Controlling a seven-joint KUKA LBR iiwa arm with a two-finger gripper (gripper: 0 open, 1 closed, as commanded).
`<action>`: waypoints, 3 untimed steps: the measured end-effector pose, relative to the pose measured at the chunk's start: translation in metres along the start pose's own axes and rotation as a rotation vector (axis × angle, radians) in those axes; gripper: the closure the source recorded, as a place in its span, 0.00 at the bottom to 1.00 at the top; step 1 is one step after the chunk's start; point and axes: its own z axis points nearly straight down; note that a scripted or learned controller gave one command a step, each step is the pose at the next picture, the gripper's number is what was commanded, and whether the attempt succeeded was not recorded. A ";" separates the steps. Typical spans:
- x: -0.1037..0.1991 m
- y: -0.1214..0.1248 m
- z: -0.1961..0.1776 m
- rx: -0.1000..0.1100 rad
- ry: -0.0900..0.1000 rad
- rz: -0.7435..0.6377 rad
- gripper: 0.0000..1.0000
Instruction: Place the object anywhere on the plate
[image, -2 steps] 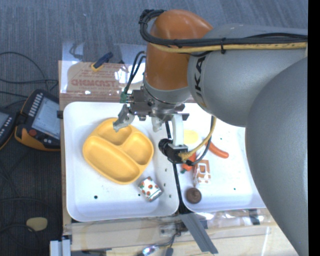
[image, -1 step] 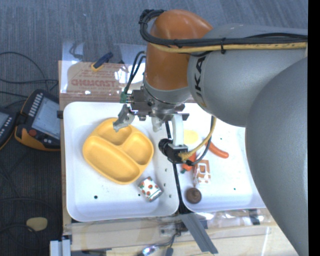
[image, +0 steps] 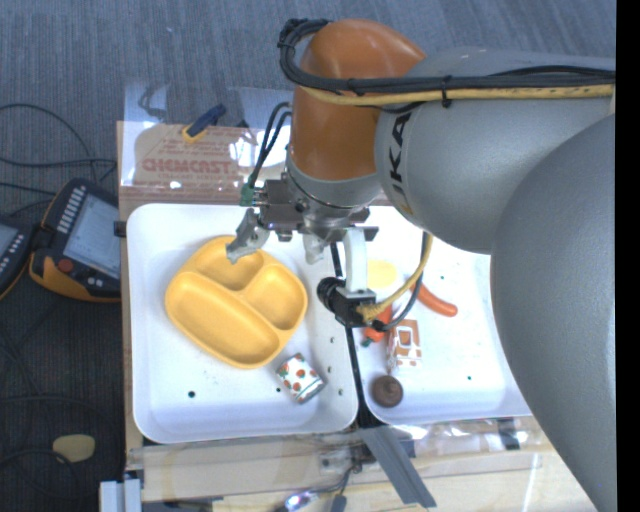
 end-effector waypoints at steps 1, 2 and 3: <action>0.000 0.000 0.000 0.000 0.000 0.000 0.00; 0.000 0.000 0.000 0.000 0.000 0.000 0.00; 0.000 0.000 0.000 0.000 0.000 0.000 0.00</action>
